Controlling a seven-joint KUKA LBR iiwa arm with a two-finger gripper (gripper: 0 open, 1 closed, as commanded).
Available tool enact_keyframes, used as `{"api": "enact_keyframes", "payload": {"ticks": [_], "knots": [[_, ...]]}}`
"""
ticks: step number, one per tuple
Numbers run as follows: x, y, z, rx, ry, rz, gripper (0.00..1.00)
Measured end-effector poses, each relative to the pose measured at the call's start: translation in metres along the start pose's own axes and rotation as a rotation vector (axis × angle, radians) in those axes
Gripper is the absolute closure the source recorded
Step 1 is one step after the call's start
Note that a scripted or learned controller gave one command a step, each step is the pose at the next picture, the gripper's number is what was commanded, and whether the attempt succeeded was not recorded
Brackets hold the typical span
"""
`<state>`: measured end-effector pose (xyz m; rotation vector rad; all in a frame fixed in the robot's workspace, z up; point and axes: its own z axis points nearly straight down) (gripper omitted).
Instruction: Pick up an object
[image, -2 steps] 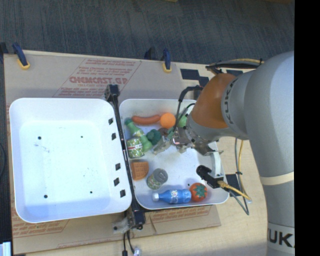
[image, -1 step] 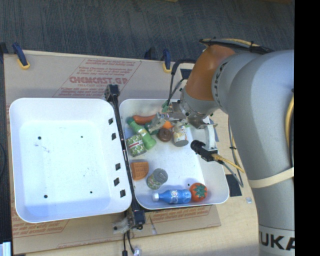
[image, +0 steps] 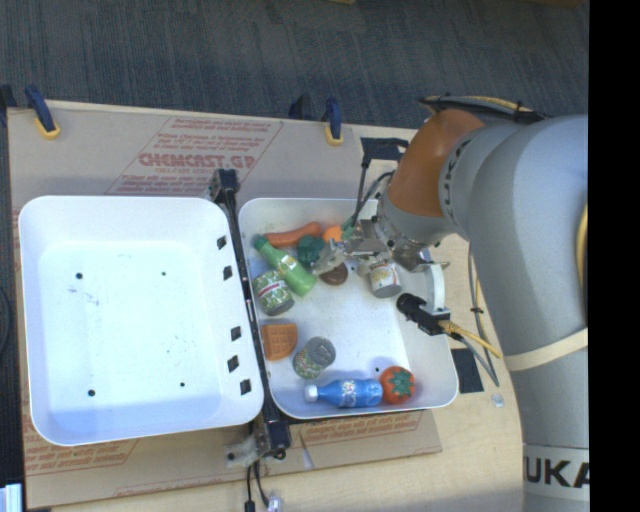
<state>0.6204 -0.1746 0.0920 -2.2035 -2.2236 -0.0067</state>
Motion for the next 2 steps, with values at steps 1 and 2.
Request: {"api": "enact_keyframes", "payload": {"ticks": [1, 2], "knots": [[-0.002, 0.000, -0.011, 0.001, -0.004, -0.001, 1.00], [0.001, -0.023, -0.137, -0.007, -0.012, 0.004, 1.00]]}}
